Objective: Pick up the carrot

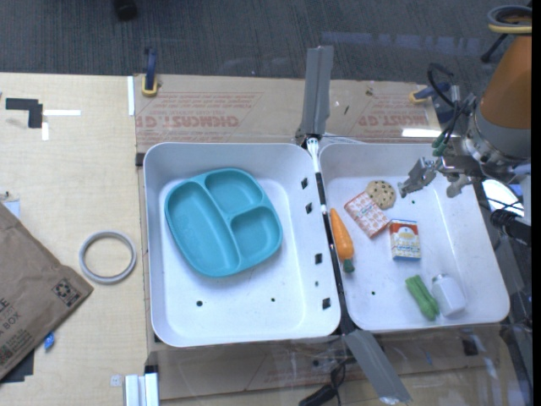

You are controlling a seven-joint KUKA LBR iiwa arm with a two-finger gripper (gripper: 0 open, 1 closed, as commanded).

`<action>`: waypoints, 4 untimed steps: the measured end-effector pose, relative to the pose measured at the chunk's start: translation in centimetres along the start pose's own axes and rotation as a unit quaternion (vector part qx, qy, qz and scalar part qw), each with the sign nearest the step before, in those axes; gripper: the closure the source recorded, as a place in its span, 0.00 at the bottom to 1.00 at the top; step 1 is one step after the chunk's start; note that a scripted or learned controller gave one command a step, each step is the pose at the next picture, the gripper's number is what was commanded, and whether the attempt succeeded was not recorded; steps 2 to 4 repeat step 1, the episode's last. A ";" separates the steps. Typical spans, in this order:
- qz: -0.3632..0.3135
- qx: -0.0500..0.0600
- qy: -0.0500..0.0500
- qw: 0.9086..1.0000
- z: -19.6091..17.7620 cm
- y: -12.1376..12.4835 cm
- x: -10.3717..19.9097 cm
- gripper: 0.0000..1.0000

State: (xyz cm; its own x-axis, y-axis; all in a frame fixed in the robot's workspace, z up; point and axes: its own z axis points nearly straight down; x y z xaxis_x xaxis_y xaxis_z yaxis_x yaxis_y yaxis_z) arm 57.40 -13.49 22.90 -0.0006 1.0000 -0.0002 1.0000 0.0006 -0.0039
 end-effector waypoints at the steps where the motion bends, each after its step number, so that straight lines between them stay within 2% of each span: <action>1: -0.073 0.000 0.000 0.997 3.9 -5.3 7.0 0.00; 4: -0.073 0.000 0.000 0.997 3.9 -5.3 7.0 0.00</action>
